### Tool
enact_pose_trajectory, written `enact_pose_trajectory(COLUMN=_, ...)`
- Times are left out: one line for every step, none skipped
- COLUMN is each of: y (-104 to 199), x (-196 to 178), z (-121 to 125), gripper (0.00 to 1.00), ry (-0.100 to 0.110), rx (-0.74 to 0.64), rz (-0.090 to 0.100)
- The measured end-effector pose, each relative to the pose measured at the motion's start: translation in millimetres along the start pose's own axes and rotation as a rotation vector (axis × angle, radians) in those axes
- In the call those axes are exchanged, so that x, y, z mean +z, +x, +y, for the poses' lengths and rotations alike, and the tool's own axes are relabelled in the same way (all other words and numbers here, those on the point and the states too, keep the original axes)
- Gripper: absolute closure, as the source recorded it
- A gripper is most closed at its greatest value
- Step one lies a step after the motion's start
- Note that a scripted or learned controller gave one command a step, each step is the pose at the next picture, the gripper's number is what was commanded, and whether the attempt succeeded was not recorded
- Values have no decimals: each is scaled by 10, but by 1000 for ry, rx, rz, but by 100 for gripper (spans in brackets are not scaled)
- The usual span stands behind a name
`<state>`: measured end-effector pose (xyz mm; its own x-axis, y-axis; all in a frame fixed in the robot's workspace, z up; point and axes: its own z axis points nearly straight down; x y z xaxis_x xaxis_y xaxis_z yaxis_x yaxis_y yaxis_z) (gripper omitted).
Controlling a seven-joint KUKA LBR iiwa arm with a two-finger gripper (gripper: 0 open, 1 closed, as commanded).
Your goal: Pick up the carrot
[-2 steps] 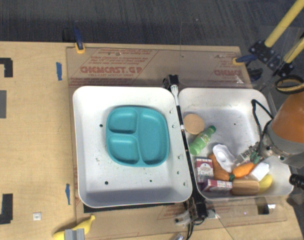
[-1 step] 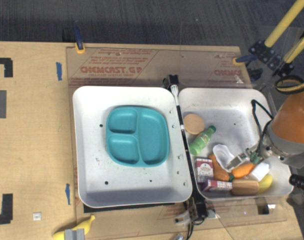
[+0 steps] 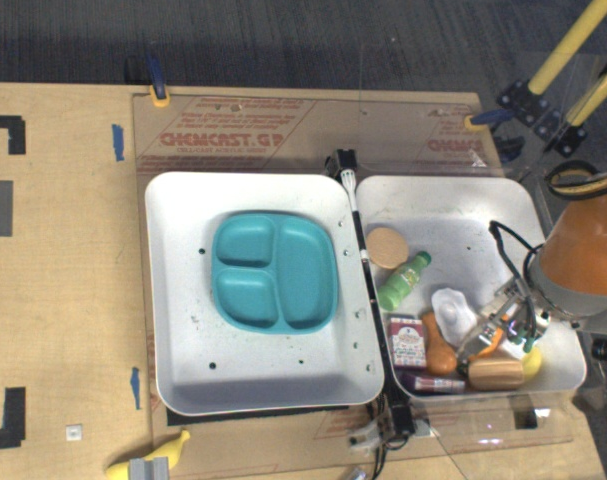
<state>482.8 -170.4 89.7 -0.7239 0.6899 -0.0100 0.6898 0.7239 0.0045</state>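
We judge the task to be at the grasping stage: the gripper (image 3: pixel 491 330) sits low among the clutter in the lower right of the frame, inside the right bin (image 3: pixel 503 203), right at the carrot (image 3: pixel 439 350), yet nothing is visibly lifted, so closing, raising and clearing the bin remain. The carrot shows as an orange, stubby shape, partly hidden by a crumpled white wrapper (image 3: pixel 453 313) above it, with a small carton (image 3: pixel 407 341) to its left and a bread roll (image 3: pixel 495 372) at its lower right. We cannot tell how the jaws stand. The teal divided plate (image 3: pixel 276 272) lies in the left bin (image 3: pixel 183 298), centre frame.
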Motion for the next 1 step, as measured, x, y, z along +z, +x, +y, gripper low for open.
enact_pose_trajectory(y=206, x=-7, z=230, gripper=0, ry=8, rx=-300, rz=-13)
